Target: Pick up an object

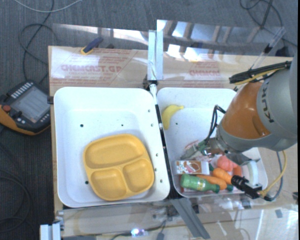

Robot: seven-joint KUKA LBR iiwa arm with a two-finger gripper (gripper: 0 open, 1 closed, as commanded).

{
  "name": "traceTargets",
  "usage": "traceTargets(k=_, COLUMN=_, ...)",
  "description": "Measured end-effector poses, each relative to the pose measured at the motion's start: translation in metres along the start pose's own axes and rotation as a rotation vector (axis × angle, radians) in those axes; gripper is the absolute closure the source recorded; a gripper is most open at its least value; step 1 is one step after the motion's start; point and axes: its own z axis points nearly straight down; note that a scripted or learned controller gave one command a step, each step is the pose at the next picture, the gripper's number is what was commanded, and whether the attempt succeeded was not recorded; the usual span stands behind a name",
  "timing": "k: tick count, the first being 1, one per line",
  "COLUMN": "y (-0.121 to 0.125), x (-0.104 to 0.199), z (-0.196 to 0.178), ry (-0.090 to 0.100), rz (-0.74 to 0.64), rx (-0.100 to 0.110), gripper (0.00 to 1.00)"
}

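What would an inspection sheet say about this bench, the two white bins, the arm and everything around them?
Surface: wooden bench, two shallow white bins.
Job's things: right bin holds yellow banana-like toy, green bottle, orange carrot, small carton.
Clutter: left bin holds yellow divided plastic tray.
Pincer: hidden beneath grey-and-orange arm; state unclear.
Cables: black leads on floor.
Surroundings: dark carpet, orange-edged control pendant.

Lighting was bright, even; glare streaked clear panels [200, 39] behind white bins [70, 109]; shadows soft, focus slightly soft.
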Motion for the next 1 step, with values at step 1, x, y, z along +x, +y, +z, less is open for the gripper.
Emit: traceTargets(k=1, y=0.0027, x=-0.0832, z=0.0007, ry=-0.002, rz=-0.146, rx=0.002, gripper=0.00)
